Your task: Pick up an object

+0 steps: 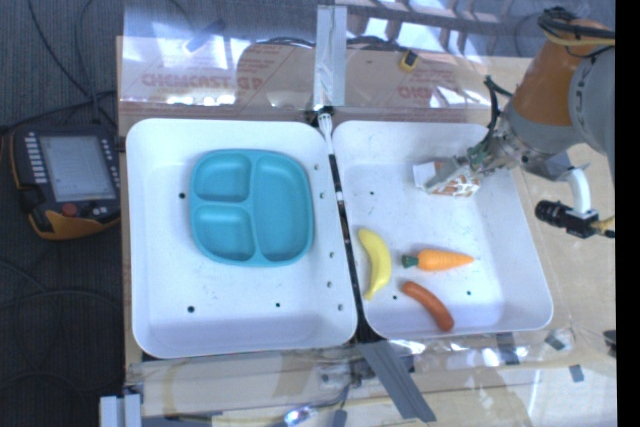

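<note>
small white-and-orange packet (447,178), crumpled, beside claw (478,162)

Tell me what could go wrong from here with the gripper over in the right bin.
1. The gripper sits in the upper part of the right bin, away from the banana, carrot and sausage, so closing here likely grabs nothing.
2. Those three lie near each other, so a descent on one may nudge its neighbours.
3. The banana lies close to the bin's left wall, which could block a finger.
</note>
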`<state>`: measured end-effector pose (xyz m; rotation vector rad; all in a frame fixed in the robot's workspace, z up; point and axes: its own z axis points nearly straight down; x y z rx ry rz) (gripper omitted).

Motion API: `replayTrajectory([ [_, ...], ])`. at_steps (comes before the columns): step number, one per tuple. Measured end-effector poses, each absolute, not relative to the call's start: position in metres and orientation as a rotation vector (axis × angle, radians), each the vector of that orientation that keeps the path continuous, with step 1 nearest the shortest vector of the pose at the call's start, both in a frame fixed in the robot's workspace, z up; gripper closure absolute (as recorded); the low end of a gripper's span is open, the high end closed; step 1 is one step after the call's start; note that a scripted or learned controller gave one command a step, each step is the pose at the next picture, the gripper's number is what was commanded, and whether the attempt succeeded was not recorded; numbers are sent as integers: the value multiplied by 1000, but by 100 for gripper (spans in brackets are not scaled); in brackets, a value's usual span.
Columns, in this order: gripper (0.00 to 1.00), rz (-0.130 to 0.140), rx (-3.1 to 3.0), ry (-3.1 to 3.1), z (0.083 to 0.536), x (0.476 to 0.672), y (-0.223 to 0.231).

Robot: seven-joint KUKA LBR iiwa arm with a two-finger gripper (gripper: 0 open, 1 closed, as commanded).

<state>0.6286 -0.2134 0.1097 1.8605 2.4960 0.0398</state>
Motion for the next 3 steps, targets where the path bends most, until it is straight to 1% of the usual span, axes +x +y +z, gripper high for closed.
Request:
replayTrajectory([
  [1,0,27,1875,2508,111,663,-213],
  [2,0,3,1678,2627,110,665,-209],
  [3,100,-3,1666,2635,126,667,-208],
])
